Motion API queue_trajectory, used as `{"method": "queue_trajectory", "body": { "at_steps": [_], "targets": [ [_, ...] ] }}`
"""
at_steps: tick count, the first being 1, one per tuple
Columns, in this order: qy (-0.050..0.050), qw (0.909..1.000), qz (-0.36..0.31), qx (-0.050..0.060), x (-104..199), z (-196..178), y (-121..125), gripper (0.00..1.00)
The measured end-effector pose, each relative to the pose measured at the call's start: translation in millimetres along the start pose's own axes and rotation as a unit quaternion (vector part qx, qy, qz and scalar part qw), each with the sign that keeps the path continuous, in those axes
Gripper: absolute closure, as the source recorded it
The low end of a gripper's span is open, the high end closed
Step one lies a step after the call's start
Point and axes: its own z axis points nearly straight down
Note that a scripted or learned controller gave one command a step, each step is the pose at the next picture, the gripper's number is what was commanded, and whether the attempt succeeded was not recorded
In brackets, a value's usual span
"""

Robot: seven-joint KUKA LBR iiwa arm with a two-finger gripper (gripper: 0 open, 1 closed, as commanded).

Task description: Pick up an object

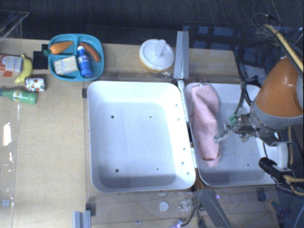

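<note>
My end effector (227, 131) hangs low in the right bin (237, 175), fingers slightly parted and holding nothing; the pink cloth (205, 122) lies just to its left along the bin's wall.

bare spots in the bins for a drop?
Left bin: whole floor bare. Right bin: bare strip along the near wall. Crowded: pink cloth lies along its left wall, gripper beside it.
</note>
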Motion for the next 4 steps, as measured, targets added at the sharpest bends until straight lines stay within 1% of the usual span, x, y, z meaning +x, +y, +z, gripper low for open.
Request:
{"method": "queue_trajectory", "body": {
  "at_steps": [1, 2, 3, 4],
  "targets": [
    [0.0, 1.0, 0.005, -0.005, 4, 92, 49, 0.0],
    [0.0, 0.9993, -0.036, -0.002, 39, 3, 24, 0.0],
    [0.0, 0.9985, -0.055, 0.0, -7, 40, 28, 0.0],
    [0.0, 0.998, 0.063, -0.004, -3, 97, 102, 0.0]
  ]
}}
